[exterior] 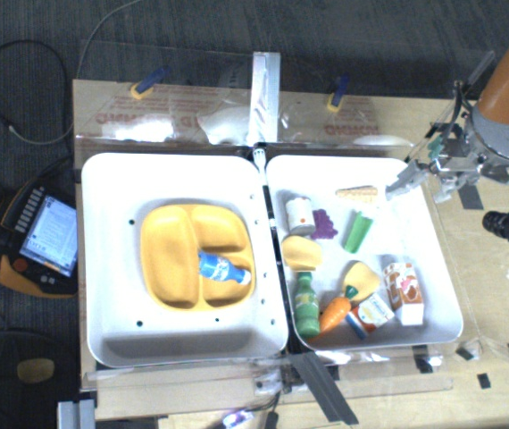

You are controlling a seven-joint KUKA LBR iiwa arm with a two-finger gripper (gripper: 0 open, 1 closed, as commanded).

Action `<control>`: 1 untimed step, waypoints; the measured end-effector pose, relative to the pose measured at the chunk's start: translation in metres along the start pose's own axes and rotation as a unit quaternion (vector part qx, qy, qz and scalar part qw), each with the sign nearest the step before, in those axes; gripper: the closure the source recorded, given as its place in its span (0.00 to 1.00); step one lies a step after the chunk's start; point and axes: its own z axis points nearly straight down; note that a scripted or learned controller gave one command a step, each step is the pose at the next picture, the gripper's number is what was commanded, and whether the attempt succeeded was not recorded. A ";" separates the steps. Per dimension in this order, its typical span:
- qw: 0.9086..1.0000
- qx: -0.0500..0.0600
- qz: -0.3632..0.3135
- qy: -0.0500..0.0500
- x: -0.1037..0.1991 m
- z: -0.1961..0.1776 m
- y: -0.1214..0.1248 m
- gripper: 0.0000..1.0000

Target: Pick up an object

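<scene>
My gripper (406,180) hangs over the far right corner of the right bin (433,231), and I see nothing in it. Just to its left lies a pale corn cob (356,191). Further in the bin are a white can (299,211), purple grapes (324,225), a green block (357,231), a yellow lemon (301,253), a green bottle (305,300), a carrot (334,313), a cheese wedge (362,279), a small box (372,314) and a red-and-white carton (404,291).
The left bin (112,239) holds a yellow divided tray (183,257) with a blue bottle (223,269) lying in it. A tablet (49,235) and cables sit on the floor to the left. Clips (337,95) hold plastic sheet behind the bins.
</scene>
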 end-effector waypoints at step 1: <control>0.998 0.000 -0.057 -0.003 -0.003 -0.029 0.009 0.00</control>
